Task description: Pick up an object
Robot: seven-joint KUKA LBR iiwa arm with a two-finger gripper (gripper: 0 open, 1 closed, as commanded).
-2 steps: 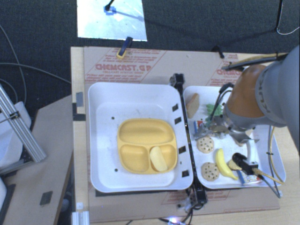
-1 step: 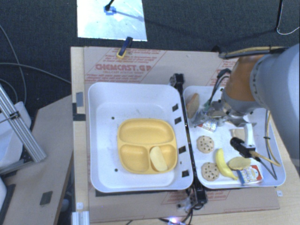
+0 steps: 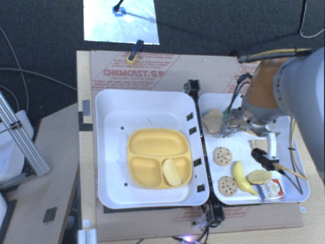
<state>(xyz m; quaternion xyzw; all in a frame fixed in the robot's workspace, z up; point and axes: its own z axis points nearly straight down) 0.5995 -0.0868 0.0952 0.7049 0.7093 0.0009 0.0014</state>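
Dark speckled carpet (image 3: 213, 14) all around the bench — a shiny metal sheet (image 3: 121, 13) lies on it past the bench's far edge. Brown printed cardboard (image 3: 152, 70) covers the benchtop, and an aluminium frame rail (image 3: 23, 136) slants in at the left — cables (image 3: 40, 75) trail nearby.

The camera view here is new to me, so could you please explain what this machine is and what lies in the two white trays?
You are looking down at a slant from one fixed camera above a bench. The grey arm with the orange band is a robot reaching in from the right; its gripper hangs low over the right bin, beside a pale flat piece of toy food. That bin also holds two cookies, a banana and a small carton. The left bin holds a yellow divided plate with a pale oval piece in its right-hand compartment. I cannot tell whether anything is held.
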